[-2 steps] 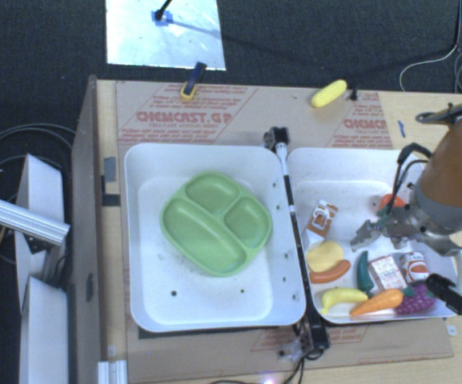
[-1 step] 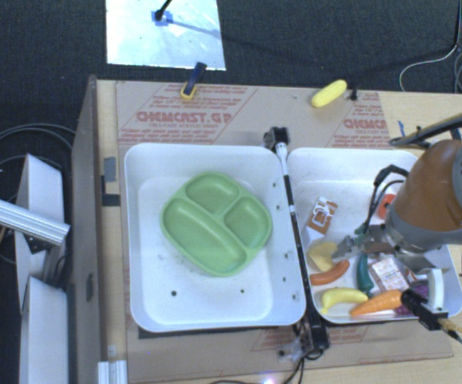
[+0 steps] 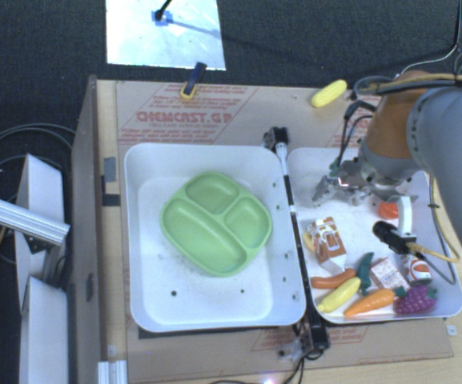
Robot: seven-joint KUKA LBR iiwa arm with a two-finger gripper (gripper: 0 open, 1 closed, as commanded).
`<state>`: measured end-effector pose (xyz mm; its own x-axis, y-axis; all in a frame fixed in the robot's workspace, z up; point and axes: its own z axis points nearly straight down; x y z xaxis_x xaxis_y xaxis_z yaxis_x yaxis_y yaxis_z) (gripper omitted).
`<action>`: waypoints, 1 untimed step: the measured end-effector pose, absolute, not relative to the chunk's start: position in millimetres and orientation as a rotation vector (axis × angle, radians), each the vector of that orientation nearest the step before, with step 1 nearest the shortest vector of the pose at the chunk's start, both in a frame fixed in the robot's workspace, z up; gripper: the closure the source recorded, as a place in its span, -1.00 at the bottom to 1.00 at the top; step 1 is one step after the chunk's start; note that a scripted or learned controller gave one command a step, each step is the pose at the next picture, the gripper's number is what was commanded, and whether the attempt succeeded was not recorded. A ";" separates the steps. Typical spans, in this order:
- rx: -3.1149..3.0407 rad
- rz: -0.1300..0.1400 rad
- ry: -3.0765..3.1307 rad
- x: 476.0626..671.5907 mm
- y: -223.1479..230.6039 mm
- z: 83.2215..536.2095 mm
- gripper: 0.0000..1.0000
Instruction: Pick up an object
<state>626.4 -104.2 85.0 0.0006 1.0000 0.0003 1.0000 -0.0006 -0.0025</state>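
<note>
Bench (image 3: 174, 110) | end effector (image 3: 344, 186) over right bin (image 3: 311, 166), grip unreadable | orange item (image 3: 387, 210) partly hidden by arm (image 3: 447, 126)

A green divided plate (image 3: 217, 224) lies flat in the middle of the left bin (image 3: 158, 298). In the right bin (image 3: 309, 184), toy foods crowd the near end. A small red-and-white carton (image 3: 324, 239) sits near the left wall, an orange sausage (image 3: 332, 280) lies just beside a yellow banana (image 3: 339, 294), an orange carrot (image 3: 368, 302) touches the banana, and purple grapes (image 3: 415, 300) fill the near right corner.
</note>
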 end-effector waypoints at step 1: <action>-2.225 0.001 -2.217 532.9 -116.5 85.3 -1.00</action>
<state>532.9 -116.5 85.3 0.0037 1.0000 0.0006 1.0000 -0.0037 -0.0010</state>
